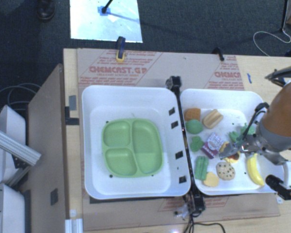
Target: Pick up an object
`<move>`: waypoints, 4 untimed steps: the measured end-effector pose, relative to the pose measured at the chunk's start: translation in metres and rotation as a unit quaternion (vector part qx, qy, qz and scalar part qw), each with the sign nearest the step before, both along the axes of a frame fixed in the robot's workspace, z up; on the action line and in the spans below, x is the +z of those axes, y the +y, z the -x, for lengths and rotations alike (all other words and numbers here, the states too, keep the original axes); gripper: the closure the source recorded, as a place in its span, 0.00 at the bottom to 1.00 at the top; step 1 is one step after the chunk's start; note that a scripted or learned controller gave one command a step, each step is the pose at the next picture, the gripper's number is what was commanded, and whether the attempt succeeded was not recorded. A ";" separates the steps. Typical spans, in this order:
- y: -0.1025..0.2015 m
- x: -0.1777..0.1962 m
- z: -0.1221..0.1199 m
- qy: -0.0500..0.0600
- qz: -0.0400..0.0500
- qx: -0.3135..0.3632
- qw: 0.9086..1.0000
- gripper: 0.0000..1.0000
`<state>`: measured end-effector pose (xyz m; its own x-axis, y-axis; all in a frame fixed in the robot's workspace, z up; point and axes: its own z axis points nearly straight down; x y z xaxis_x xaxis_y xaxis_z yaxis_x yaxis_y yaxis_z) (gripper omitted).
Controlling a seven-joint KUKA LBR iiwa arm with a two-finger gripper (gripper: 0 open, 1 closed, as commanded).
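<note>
The right bin (252, 99) holds several toy foods: an orange piece (192, 114), a tan bread roll (212, 118), a green round piece (194, 126), a purple-and-white packet (213, 144), a green pickle-like piece (201, 168), a chocolate-chip cookie (225, 170), a yellow piece (212, 179) and a banana (254, 169). My gripper (235, 147) is low in this bin, just right of the purple packet and above the cookie. The arm's orange band (285, 114) covers the bin's right side.
The left bin (94, 130) holds a green divided plate (132, 147). A black divider with clips (180, 135) runs between the two bins. The bench edge lies just below both bins, with cables at the bottom centre.
</note>
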<state>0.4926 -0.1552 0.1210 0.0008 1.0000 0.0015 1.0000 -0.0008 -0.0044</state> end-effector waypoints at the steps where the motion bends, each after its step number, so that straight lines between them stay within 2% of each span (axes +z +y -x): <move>1: 0.036 -0.021 -0.068 -0.007 0.002 0.004 1.000 0.00; 2: 0.091 0.068 -0.002 -0.005 -0.001 0.004 1.000 0.00; 3: 0.064 -0.040 0.006 -0.003 0.001 0.000 1.000 0.00; 4: 0.140 0.070 -0.078 -0.012 0.000 0.008 1.000 0.00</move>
<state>0.5703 -0.0151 0.1914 -0.0149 0.9999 0.0022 0.9997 0.0149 0.0189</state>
